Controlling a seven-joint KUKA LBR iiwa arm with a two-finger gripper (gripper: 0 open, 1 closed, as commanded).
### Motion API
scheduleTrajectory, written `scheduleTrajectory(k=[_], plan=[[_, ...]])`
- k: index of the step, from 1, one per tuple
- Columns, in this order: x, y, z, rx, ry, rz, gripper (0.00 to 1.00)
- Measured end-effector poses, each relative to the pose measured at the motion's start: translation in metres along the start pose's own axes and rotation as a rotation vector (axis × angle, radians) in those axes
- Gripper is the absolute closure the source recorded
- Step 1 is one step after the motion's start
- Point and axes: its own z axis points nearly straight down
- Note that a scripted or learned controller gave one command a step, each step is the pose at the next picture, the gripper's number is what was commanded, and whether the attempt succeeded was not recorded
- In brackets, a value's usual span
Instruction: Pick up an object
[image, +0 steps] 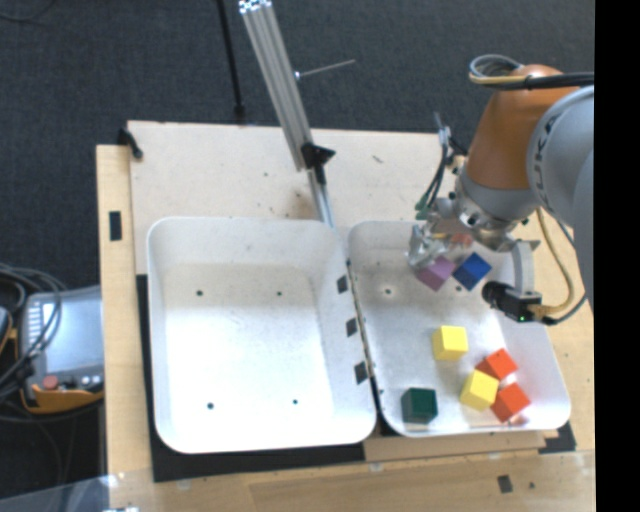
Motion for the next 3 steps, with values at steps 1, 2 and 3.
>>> scheduleTrajectory(k=[1, 2, 3], plan=[[0.049, -0.014, 0.002, 0.005, 0.002, -0.002, 1.00], [0.106, -0.022, -0.014, 0.003, 0.003, -0.004, 1.00], [0.164, -0.019, -0.022, 0.003, 0.003, -0.004, 1.00]])
